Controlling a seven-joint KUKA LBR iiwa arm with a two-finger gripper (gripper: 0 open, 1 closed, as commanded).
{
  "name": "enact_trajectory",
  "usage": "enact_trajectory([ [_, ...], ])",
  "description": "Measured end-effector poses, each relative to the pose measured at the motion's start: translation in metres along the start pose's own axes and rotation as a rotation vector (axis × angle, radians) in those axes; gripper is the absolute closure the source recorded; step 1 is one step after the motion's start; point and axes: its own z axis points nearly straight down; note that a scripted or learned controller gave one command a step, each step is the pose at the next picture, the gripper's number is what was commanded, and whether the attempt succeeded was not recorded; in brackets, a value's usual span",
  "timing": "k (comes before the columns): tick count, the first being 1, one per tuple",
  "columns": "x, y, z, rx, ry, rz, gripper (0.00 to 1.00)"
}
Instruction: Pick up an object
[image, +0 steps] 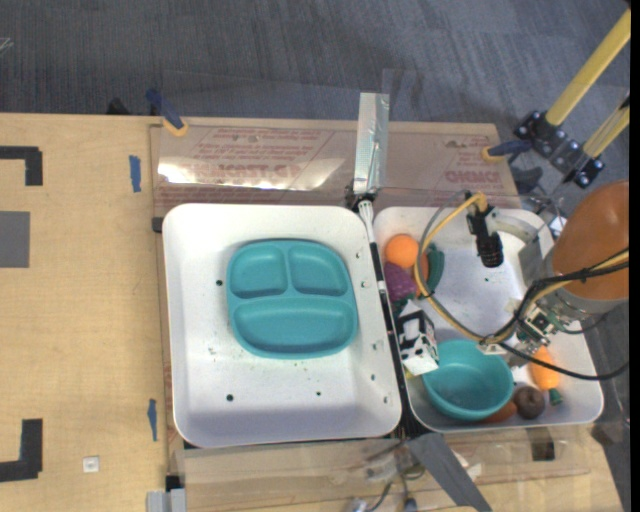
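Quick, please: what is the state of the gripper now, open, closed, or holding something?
Gripper: low in the right bin, near the teal bowl; whether it is open, closed or holding something cannot be told.

Loose objects crowd the right bin (590, 400).
A teal bowl (467, 377) sits upright at its near edge, with a dark reddish round piece (527, 402) and a small orange piece (545, 374) just beside it on the right. An orange ball (401, 250) lies at the far left corner, a purple item (400, 283) touching it and a black-and-white object (415, 335) nearer.
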Motion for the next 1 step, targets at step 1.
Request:
enact_trajectory([
  [1, 0.0177, 0.0166, 0.0083, 0.006, 0.011, -0.357, 1.0],
])
